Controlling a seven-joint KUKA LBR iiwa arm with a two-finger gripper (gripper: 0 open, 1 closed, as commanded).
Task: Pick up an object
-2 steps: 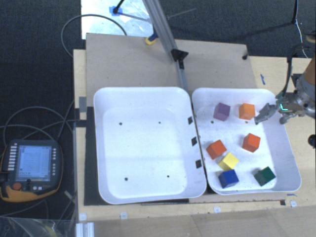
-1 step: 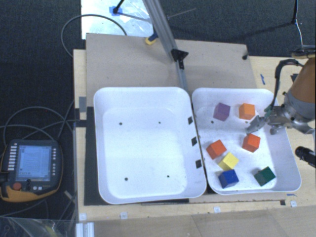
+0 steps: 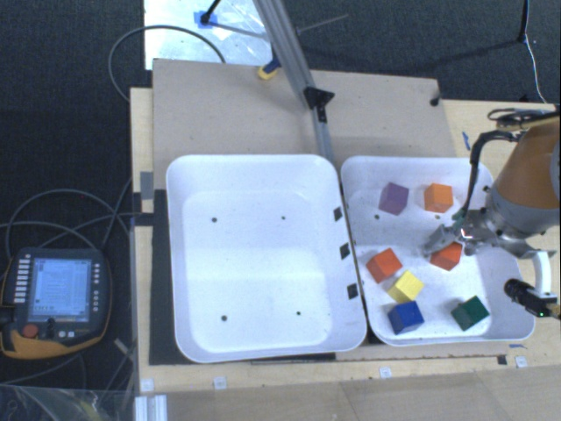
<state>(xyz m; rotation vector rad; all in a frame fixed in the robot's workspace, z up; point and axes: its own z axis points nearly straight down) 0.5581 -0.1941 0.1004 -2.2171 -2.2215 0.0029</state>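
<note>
red-orange cube (image 3: 448, 256) mid right bin (image 3: 368, 235), gripper (image 3: 445, 240) low on it, likely the pick target | grip state: cannot tell, not evidently held | other cubes loose nearby, apart | left bin (image 3: 254, 253) beside | bench on dark carpet, teach pendant (image 3: 54, 303) at left

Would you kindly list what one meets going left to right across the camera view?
Teach pendant → left bin → purple cube → orange cube → green cube → arm's orange band.
</note>
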